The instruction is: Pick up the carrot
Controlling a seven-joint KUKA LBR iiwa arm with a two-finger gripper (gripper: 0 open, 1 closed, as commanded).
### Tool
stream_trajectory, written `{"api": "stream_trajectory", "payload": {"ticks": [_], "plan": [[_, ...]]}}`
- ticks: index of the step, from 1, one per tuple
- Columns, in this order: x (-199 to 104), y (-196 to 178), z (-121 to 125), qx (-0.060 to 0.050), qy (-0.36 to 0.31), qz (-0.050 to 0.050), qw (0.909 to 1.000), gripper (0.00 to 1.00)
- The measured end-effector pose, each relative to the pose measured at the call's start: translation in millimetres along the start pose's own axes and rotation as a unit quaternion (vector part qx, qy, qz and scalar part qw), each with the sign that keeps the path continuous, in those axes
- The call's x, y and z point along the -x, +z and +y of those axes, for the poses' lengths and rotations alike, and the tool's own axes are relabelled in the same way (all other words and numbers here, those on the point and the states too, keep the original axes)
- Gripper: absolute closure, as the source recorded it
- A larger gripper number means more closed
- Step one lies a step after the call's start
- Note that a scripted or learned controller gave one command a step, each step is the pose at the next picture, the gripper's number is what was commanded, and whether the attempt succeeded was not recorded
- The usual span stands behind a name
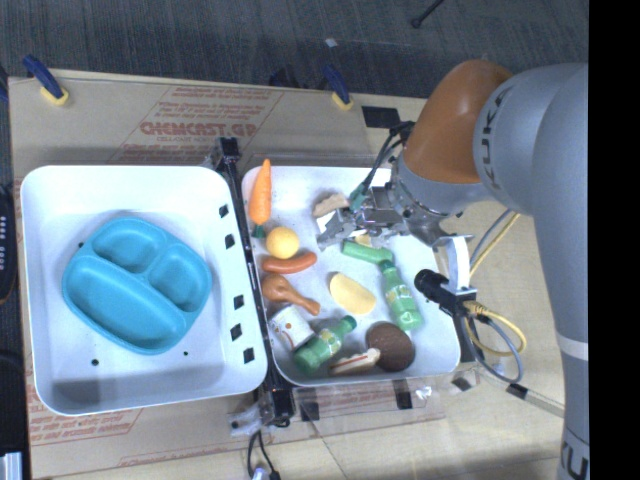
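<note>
1. Slim orange plastic carrot with green top (260, 192) lies at right bin's upper-left wall.
2. Jaws state: cannot tell; gripper (345, 223) sits apart, right of it.
3. Shift left, straddle carrot's width, avoid wall.

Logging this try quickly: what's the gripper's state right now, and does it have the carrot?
Gripper: open, holding nothing, over the right bin.
Carrot: lying by that bin's left wall, apart from the gripper.
</note>
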State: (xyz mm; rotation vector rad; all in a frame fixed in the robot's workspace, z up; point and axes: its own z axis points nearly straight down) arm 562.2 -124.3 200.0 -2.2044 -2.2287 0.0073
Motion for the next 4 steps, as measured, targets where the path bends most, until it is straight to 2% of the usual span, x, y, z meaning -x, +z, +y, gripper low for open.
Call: {"api": "stream_trajectory", "payload": {"ticks": [1, 2, 3, 4], "plan": [[-25, 111, 28, -0.001, 0.029, -0.001, 0.9996, 0.00], [-16, 117, 79, -0.040, -0.025, 0.007, 0.9988, 0.00], [-18, 106, 81, -0.037, -0.032, 0.006, 0.9988, 1.00], [-94, 6, 27, 0.000, 0.117, 0.000, 0.9931, 1.00]]}}
